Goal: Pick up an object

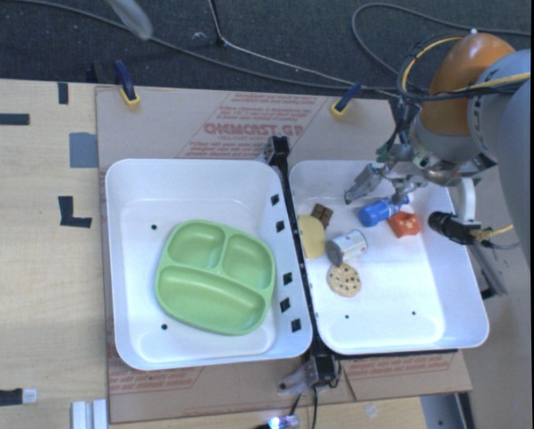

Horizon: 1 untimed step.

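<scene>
Standing at the lower edge of the frame, the worktop (34, 311) shows pale wood with black tape marks, and a sheet of brown cardboard (240, 123) lies on it under two shallow white bins. The left bin (132, 186) takes up the middle of the picture and holds a green divided plate (216, 276), which sits flat, slightly toward the bin's lower half. The right bin (454, 320) touches it along a black hinge-like seam. Its lower part is bare; the things gather in its upper left. Nearest is a round speckled cookie (344, 281), and just above it a small grey cylinder (347, 246) lies tilted. To the left of that, against the seam, is a pale yellow piece (311, 236) with a small dark brown block (321, 213) at its top. Farther up and to the right lie a blue object (375, 212) and, just beside it on the right, a small red-orange object (404, 224).

The gripper (385, 186) comes down from the upper right, its grey body under the orange band, tipped toward the left. Its fingers (360, 186) look spread, hanging over the bin just above the blue object with nothing visibly pinched between them. Black cables trail over the dark floor (275, 16) at the top.
</scene>
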Each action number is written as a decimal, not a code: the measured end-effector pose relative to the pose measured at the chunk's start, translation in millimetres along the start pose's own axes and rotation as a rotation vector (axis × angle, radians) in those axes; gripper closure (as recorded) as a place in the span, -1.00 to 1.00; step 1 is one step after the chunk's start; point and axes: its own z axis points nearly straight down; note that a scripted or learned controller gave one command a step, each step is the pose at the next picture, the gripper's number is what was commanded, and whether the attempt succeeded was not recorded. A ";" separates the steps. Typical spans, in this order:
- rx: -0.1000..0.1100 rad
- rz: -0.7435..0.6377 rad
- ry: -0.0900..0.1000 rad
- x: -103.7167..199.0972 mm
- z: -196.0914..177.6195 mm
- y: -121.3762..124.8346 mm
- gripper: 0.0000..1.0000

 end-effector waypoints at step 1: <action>-0.023 -0.003 -0.008 5.5 50.1 11.1 -1.00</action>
